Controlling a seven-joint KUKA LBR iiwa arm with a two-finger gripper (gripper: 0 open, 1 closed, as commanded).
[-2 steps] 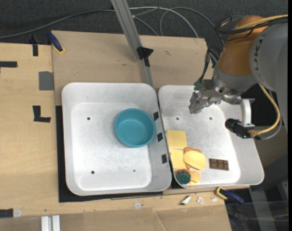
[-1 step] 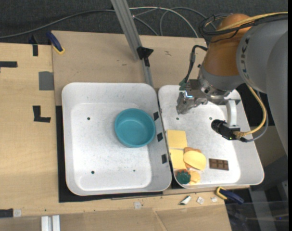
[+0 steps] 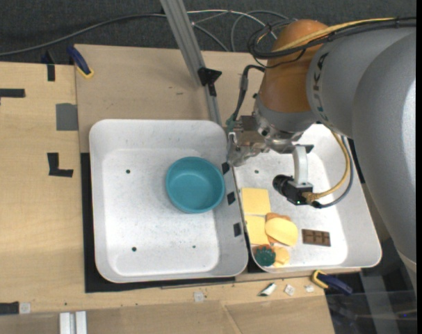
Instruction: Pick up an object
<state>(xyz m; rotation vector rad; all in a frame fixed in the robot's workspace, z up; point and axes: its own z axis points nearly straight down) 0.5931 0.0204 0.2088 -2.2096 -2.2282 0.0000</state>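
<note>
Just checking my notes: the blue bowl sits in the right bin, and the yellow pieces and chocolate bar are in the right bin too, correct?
Not quite. The camera view shows the blue bowl in the left bin. The yellow pieces and chocolate bar are in the right bin, as you said.

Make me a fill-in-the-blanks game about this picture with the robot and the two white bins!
1. The bowl in the left bin is colored ____.
2. The small brown chocolate bar lies in the ____ bin.
3. The robot arm is grey with a band colored ____ above its wrist.
4. The yellow pieces lie on the side of the right bin that is ____ to the left bin.

Missing words: blue; right; orange; nearest
</note>
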